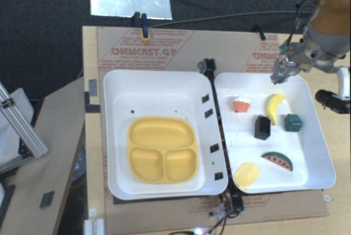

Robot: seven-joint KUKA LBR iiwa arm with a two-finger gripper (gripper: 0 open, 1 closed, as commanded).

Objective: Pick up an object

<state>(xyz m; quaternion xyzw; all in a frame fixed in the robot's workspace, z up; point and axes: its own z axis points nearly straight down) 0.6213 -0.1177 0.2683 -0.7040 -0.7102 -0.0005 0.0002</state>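
Above the right bin's (315,135) far rim, the gripper (279,76) hangs with nothing visible between its fingers, their spread impossible to judge, so a descent toward the nearby banana (274,107) risks striking that rim or nudging the fruit against the teal block (293,122).

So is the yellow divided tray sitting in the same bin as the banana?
No: the yellow divided tray lies in the left bin, while the banana lies in the right bin.

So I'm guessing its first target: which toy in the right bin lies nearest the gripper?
The yellow banana, just below the gripper at the bin's far edge; the others lie farther off.
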